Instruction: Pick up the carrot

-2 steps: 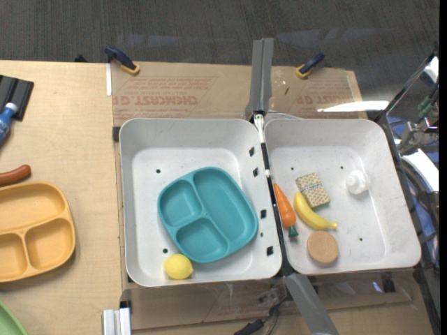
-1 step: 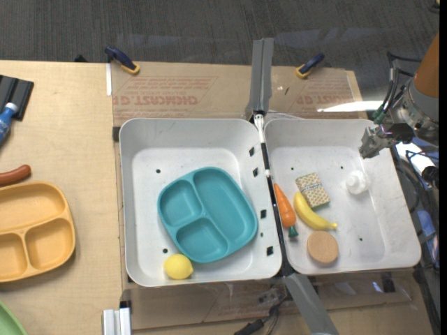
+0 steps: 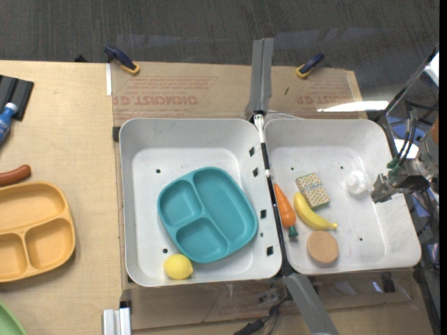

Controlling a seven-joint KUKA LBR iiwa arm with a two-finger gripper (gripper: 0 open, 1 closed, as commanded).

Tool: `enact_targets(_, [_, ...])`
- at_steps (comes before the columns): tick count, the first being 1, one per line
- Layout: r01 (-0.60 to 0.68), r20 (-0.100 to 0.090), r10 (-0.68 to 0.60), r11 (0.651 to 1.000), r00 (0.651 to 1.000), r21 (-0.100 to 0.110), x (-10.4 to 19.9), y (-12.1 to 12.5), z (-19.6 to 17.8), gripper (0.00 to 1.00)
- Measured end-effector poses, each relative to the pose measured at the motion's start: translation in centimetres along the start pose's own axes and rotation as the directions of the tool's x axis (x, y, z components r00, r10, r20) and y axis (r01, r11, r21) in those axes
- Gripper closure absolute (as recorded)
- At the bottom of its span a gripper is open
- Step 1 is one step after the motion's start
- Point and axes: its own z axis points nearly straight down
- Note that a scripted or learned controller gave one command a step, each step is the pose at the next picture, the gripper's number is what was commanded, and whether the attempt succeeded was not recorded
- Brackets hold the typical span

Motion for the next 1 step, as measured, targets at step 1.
enact_targets(1, [0.287, -0.001, -0.287, 0.958, 0.958, 0.001, -1.44, -0.07, 7.08, 1.00])
